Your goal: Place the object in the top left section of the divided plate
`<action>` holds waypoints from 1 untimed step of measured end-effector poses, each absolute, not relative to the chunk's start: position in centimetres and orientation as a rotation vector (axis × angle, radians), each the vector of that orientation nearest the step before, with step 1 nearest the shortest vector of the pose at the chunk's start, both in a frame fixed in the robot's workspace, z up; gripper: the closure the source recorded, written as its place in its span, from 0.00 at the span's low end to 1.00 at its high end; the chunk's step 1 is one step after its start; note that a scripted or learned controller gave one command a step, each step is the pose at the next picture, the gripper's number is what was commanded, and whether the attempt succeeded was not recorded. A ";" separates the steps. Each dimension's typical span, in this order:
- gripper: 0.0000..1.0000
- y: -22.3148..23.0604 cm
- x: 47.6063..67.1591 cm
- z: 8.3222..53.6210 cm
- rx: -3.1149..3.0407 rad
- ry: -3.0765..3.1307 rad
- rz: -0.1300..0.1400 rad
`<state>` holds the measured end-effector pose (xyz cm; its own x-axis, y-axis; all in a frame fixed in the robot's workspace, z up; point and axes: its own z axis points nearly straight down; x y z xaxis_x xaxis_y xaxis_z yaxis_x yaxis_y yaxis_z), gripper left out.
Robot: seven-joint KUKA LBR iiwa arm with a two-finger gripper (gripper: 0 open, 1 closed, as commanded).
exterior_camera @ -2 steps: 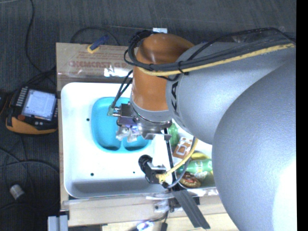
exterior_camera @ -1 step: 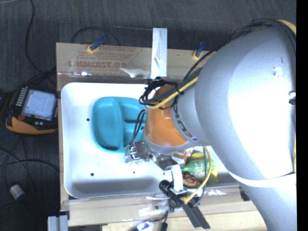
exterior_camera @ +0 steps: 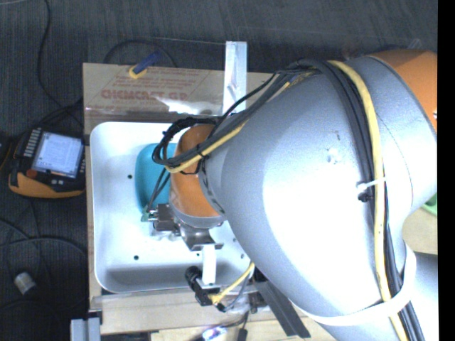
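Note:
A teal divided plate (exterior_camera: 148,172) lies in the left white bin (exterior_camera: 114,212). Just its left edge shows, since the arm covers the rest of it and its sections. The grey arm with its orange band (exterior_camera: 188,187) hangs over the middle of this bin, directly above the plate. A small metal part of the gripper (exterior_camera: 165,221) peeks out at the arm's left edge, just below the visible part of the plate. I cannot make out any object for placing; whatever is under the arm is hidden.
A cardboard sheet (exterior_camera: 163,91) lies behind the bin, with a blue and yellow item (exterior_camera: 144,64) on its far edge. On the floor to the left sit a handheld device with a lit screen (exterior_camera: 53,158) and cables. The arm's bulk covers the right bin.

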<state>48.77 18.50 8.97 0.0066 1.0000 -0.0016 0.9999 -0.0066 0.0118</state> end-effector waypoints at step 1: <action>1.00 10.8 48.5 18.9 2.353 2.081 -0.012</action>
<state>48.55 10.77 18.90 0.1223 0.9925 -0.0055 0.9925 -0.1223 -0.0048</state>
